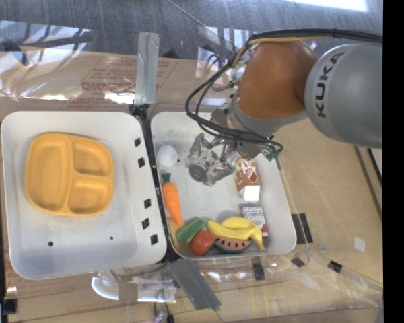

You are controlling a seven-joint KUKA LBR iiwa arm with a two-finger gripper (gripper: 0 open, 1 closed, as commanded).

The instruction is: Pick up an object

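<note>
My gripper (209, 161) hangs over the middle of the right bin (277, 200), below the orange wrist band. Its metal fingers point down-left toward the bin floor, and nothing shows between them. A white egg-like ball (166, 155) lies to its left. A brown and white carton (246, 177) lies just to its right. Toward the front of the bin sit a carrot (172, 202), a green pepper (190, 229), a tomato (202, 243), a banana (239, 228), a watermelon slice (232, 245) and a small red box (254, 217).
The left bin (13, 247) holds a yellow divided plate (69, 173). A taped ridge with black marks (148, 173) separates the two bins. The arm's grey body (343, 93) looms over the right bin's far right corner. Cardboard and plastic film lie behind.
</note>
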